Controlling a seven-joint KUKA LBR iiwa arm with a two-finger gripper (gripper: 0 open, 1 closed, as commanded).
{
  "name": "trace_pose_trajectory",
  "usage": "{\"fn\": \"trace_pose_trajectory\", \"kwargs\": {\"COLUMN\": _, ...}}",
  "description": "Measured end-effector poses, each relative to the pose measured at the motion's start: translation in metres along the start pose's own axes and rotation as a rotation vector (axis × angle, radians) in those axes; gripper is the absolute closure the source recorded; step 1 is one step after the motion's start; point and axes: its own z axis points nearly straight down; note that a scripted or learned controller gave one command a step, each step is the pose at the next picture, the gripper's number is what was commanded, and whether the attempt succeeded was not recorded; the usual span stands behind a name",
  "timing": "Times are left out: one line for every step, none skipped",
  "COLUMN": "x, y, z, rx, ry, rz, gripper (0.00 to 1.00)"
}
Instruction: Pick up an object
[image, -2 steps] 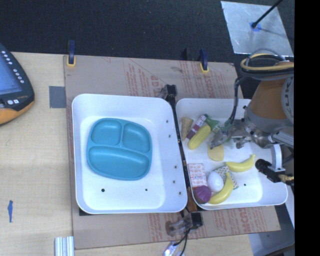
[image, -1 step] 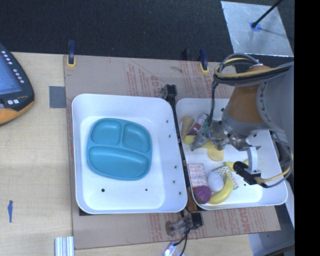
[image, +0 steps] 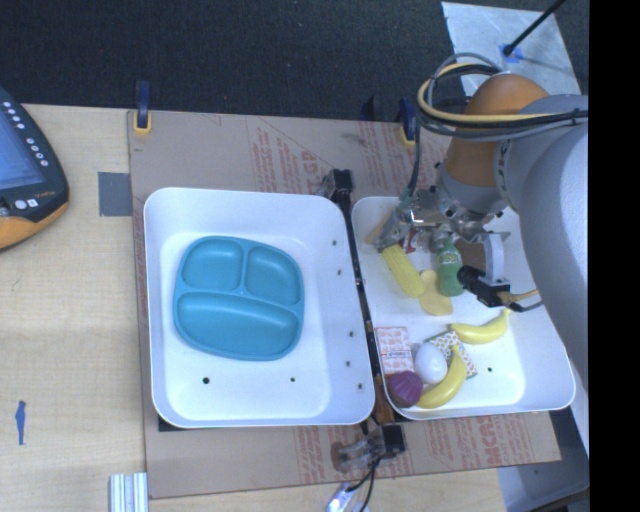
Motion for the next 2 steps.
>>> {"fn": "trace_pose_trajectory", "kwargs": {"x": 0.0049, "y": -0.0038, "z": 0.0016, "rx": 0.007, "ry": 0.002, "rz": 0.001, "gripper": 0.0}}
{"fn": "trace_pose_trajectory", "kwargs": {"x": -0.0001, "y": -0.0037, "z": 0.0015, "rx": 0.006, "ry": 0.001, "rz": 0.003, "gripper": 0.0}}
